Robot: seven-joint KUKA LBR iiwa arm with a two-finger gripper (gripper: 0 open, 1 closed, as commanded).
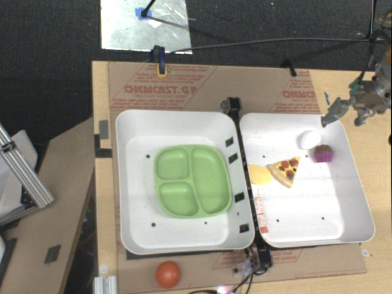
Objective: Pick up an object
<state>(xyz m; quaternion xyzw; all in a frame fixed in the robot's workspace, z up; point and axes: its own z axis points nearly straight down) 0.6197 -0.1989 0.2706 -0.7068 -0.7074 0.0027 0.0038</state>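
Observation:
In the right bin (343,225) lie a toy pizza slice (285,170), a flat yellow piece (260,174), a white rounded object (309,139) and a small purple object (323,154). My gripper (346,114) hangs at the far right, above the right bin's back corner, up and to the right of the white object. Its two fingers are spread apart with nothing between them.
The left bin (131,225) holds a green divided plate (192,180). An orange ball (168,274) rests on the cardboard in front of the left bin. Black clips (232,106) join the bins along the middle seam. A foil sheet (146,16) lies at the back.

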